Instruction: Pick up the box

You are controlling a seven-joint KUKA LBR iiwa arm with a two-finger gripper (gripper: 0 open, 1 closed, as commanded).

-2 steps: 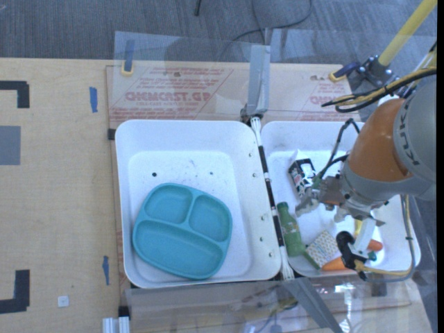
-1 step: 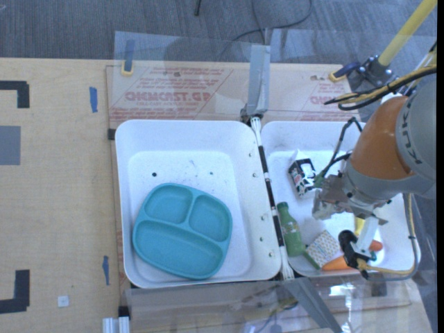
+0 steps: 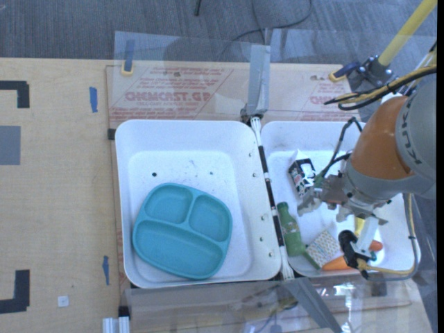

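Observation:
A small black, white and red box (image 3: 302, 174) lies in the upper left part of the right bin (image 3: 277, 141). My gripper (image 3: 312, 201) hangs over the middle of that bin, just below and slightly right of the box. The grey wrist and the orange arm band cover the bin's right half. Nothing can be seen held in the gripper.
A green bottle (image 3: 290, 232) lies along the right bin's left wall. A tan speckled block (image 3: 322, 247) and an orange carrot-like piece (image 3: 336, 262) sit near its front edge, and a yellow item (image 3: 360, 225) peeks out under the wrist. A teal divided plate (image 3: 183, 230) lies in the left bin (image 3: 180, 141).

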